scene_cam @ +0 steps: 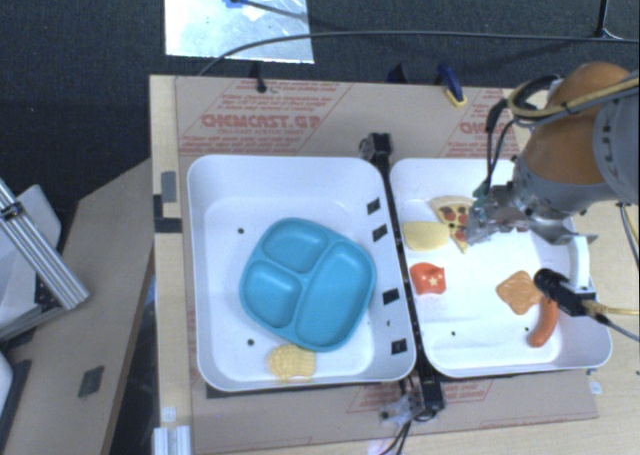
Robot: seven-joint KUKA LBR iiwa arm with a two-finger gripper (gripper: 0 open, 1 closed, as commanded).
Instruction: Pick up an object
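Overhead, the grey arm (590,158) with its orange band comes in from three o'clock and bends down over the right bin (590,348). Its gripper (478,223) sits low at that bin's ten o'clock corner, just beside a pizza-slice toy (452,210) and a pale yellow piece (424,235); whether the claw is clenched or released I cannot tell, as the wrist hides it.

Across the divider, the left bin (215,243) holds a blue sectioned plate (306,283) near its centre, tilted toward five o'clock. A yellow corn-like toy (292,362) lies at the plate's six o'clock, near the bin's front wall.

Inside the right bin, a red pepper-like piece (428,278) lies toward nine o'clock, an orange flat piece (518,291) toward four o'clock, and an orange sausage-like toy (543,324) at five o'clock, just beside a black cable fitting (562,293).
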